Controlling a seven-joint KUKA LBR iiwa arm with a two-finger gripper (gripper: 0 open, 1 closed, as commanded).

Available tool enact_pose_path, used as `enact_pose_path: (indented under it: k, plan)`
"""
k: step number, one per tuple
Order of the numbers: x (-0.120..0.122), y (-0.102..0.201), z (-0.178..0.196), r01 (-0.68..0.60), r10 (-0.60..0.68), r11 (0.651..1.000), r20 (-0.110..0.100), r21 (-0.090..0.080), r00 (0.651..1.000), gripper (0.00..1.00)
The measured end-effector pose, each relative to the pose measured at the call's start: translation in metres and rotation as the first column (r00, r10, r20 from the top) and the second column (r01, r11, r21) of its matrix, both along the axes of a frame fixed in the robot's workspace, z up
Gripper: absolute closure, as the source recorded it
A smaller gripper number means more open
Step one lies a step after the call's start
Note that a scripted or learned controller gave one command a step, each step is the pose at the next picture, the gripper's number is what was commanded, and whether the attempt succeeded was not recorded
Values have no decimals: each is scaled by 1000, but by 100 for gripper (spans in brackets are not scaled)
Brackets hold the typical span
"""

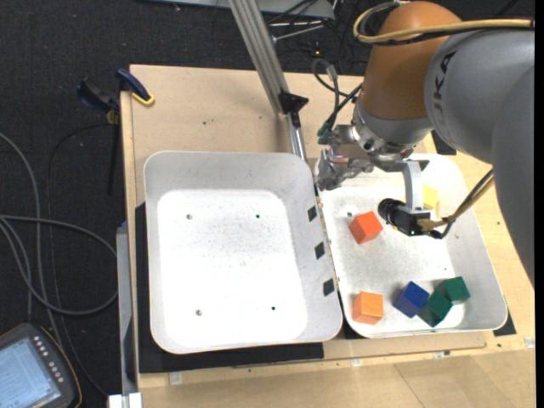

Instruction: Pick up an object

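Two shallow white bins sit side by side on a tan bench (212,100), and every loose block lies in the right bin (484,262). Nearest the camera, along that bin's 6 o'clock rim, stands the near orange cube (367,306). At its 3 o'clock is a blue cube (413,298), with a dark green cube (437,310) touching the blue one. A second green cube (456,289) is just beside that, toward 1 o'clock. All are small, matte and sharp-edged, and the white floor under them is lightly speckled.

Farther in, near the bin's middle, the far orange cube (365,226) sits alone and slightly turned. A pale yellow block (429,197) lies at its 2 o'clock, partly behind a black cable fitting.

The gripper (333,172) hangs at about 11 o'clock from the far orange cube, over the right bin's far left corner and apart from every block. Whether it is spread wide or narrow I cannot tell from this angle, and nothing shows in its grasp.

The left bin (161,228) has a grey-dusted floor. Small black clips (320,249) mark the seam between the bins. At the bench's 10 o'clock corner is a blue-and-yellow clamp (127,87). An aluminium rail (259,49) slants away at 12 o'clock. Cables (34,228) loop on the dark floor at 9 o'clock, and a handheld screen (25,372) lies at 7 o'clock.
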State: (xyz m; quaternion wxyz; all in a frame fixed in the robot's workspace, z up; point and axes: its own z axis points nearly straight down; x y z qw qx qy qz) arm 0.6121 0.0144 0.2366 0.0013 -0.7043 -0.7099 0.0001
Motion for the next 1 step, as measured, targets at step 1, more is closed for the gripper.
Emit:
enact_pose_path:
  k: [1]
  plan:
    - [-8, 52, 10, -1, 1, 1000, 3, 0, 1000, 100]
